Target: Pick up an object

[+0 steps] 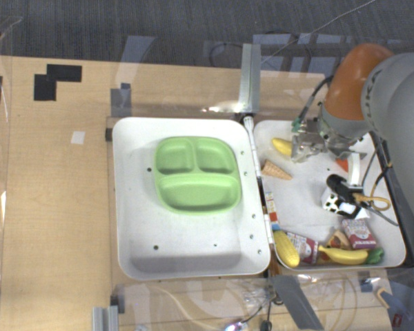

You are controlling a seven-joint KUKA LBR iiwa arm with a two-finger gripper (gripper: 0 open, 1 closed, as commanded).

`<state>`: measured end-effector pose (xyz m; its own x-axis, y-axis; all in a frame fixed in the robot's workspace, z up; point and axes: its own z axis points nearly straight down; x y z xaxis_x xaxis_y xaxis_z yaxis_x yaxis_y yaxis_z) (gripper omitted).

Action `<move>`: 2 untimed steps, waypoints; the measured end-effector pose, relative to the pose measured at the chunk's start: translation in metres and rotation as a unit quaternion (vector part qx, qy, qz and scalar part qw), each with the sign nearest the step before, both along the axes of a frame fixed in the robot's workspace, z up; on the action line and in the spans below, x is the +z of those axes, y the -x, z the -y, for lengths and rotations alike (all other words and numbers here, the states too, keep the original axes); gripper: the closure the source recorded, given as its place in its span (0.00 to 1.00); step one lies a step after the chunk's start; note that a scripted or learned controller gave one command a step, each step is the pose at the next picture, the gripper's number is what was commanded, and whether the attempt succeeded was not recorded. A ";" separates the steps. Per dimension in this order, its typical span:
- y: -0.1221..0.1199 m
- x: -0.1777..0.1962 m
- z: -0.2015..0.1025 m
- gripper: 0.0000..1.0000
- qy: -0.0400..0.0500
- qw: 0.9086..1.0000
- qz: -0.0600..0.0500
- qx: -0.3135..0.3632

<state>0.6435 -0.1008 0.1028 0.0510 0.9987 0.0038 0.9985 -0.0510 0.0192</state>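
Note:
My gripper (305, 149) hangs over the back of the right bin (300, 192), just right of a small yellow piece (282, 145). An ice-cream cone toy (277, 171) lies a little in front of it. Further forward are a black-and-white toy (338, 193), a corn cob (285, 247), a banana (343, 255) and a red-and-white packet (359, 233). The arm's grey body and orange band (352, 81) hide the bin's back right corner.
The left bin (131, 247) holds a green divided plate (196, 173). A metal post (251, 81) stands behind the divider between the bins. A red-and-white wrapper (304, 243) lies by the corn. Bare white floor lies at the right bin's middle.

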 end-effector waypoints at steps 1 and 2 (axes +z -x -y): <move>0.000 0.000 0.000 0.00 0.000 1.000 0.000 0.000; -0.024 -0.015 -0.015 0.00 0.001 1.000 -0.014 -0.014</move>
<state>0.6678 -0.0860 0.0879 0.0787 0.9969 -0.0002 0.9969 -0.0787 -0.0089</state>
